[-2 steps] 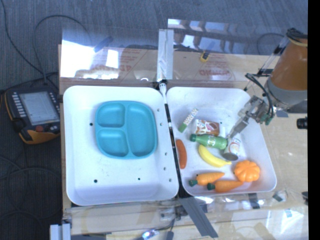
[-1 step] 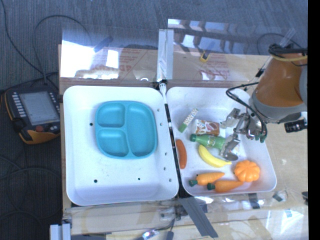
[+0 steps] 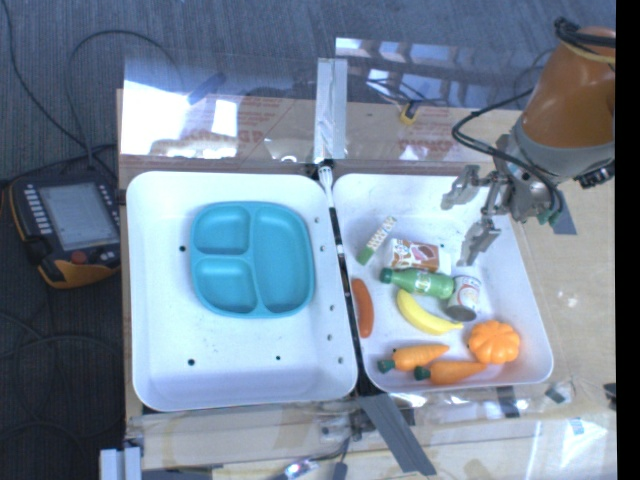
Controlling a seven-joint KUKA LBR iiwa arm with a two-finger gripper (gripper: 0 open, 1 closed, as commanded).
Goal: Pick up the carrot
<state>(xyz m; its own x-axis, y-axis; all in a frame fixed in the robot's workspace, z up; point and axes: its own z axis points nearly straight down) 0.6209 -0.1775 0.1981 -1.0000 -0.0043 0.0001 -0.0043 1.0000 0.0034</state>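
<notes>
Orange carrot (image 3: 420, 355) lay near the right bin's (image 3: 535, 298) front wall, beside a second one (image 3: 450, 372). We saw the gripper (image 3: 470, 218) spread and empty above the back; we judged a descent squarely over one carrot best.

Open hand (image 3: 472, 218) above bin (image 3: 535, 318), carrot (image 3: 420, 355) apart.

Reaches in from the right side, up near the top corner. Grey arm (image 3: 560, 153) with a wide orange band (image 3: 572, 93) above the wrist. Bends down and to the left. Ends in a two-finger gripper (image 3: 470, 223) with both thin grey fingers (image 3: 483, 238) spread apart, pointing down and left. Nothing between the fingers.
</notes>
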